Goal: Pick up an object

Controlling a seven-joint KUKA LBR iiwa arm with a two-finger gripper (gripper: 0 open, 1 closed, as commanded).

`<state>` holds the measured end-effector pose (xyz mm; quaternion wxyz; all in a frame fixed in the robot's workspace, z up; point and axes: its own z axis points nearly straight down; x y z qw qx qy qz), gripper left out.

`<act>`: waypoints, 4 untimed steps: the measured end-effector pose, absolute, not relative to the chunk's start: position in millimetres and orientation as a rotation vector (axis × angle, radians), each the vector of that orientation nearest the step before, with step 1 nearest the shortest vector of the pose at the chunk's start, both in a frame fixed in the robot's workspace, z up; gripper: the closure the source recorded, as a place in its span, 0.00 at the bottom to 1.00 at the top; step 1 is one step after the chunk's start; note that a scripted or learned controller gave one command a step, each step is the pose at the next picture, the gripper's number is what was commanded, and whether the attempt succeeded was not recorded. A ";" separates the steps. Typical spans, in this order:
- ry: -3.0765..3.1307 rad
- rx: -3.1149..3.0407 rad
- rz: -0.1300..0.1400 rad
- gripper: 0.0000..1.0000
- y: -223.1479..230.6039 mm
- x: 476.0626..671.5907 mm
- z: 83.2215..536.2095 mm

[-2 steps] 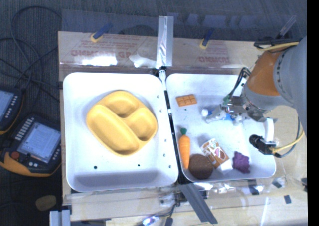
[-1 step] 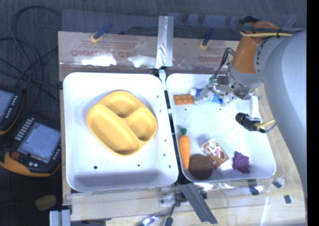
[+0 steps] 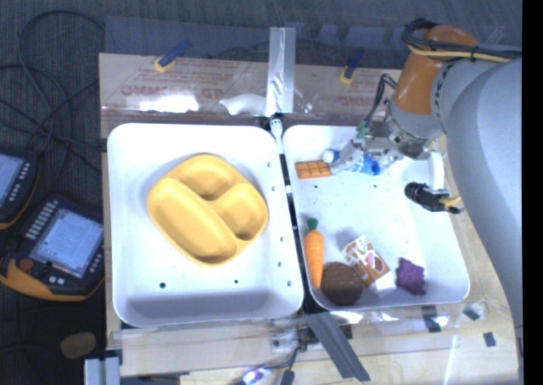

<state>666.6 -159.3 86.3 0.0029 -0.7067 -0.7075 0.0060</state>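
end effector (image 3: 363,154) low at 12 o'clock of right bin (image 3: 450,243), finger state cannot tell | waffle piece (image 3: 312,170) at 9 o'clock of it | carrot (image 3: 314,258), brown ball (image 3: 341,282), carton (image 3: 367,260), purple toy (image 3: 411,275) along 6 o'clock edge | yellow dish (image 3: 208,207) in left bin (image 3: 127,290)

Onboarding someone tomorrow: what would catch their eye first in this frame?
Probably the big yellow compartment tray taking up most of the left bin. Next, the arm's orange band at upper right, with the gripper low over the back of the right bin beside a small orange waffle piece. Then the cluster along that bin's front: carrot, brown lump, small carton, purple toy.
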 end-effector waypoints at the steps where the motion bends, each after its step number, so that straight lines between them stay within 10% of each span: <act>1: -2.298 -2.141 0.008 0.00 -171.4 668.5 86.4; 3: -2.418 -2.007 0.004 0.00 -139.4 645.5 122.9; 4: -2.417 -2.006 0.004 1.00 -139.4 645.5 131.8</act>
